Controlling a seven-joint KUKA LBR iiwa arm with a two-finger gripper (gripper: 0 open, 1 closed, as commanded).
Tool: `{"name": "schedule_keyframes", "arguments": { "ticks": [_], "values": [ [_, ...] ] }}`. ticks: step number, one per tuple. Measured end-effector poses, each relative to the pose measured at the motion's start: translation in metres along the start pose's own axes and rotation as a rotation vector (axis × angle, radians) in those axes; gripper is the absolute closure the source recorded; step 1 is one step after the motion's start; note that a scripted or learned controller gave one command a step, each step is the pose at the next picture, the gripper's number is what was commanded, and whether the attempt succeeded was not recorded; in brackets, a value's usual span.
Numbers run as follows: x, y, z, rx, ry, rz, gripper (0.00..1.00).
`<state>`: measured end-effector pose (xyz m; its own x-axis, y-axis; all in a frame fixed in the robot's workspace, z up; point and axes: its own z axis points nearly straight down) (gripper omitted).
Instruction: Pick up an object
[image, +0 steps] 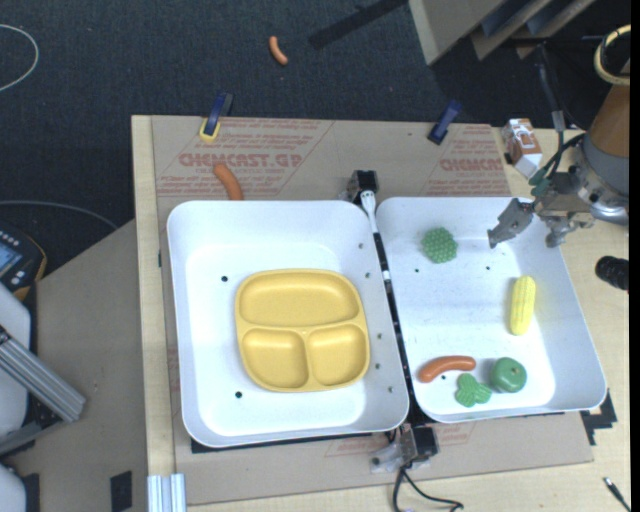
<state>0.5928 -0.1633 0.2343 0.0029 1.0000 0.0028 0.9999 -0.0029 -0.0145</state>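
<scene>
My gripper (528, 229) hangs over the far right part of the right bin (585, 345), open, its two fingers spread with nothing between them. In that bin lie a green broccoli-like piece (438, 245) at the back left, a yellow corn cob (521, 304) below the gripper, an orange sausage (446, 368), a green leafy piece (472, 390) and a round green fruit (509, 375) near the front. The corn lies closest to the gripper, a short way in front of it.
The left bin (200, 380) holds a yellow three-compartment plate (300, 328). An orange sausage (229, 181) lies on the cardboard behind the left bin, another (278, 49) on the dark floor. Clamps (213, 117) hold the board's back edge.
</scene>
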Motion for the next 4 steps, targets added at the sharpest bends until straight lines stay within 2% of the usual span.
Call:
{"name": "schedule_keyframes", "arguments": {
  "ticks": [1, 2, 4],
  "values": [
    [0.000, 0.002, -0.008, -0.014, -0.003, -0.003, 0.00],
    [0.003, 0.002, 0.055, -0.008, -0.001, -0.003, 0.00],
    [0.006, 0.009, 0.153, -0.008, -0.001, -0.003, 0.00]
  ]
}}
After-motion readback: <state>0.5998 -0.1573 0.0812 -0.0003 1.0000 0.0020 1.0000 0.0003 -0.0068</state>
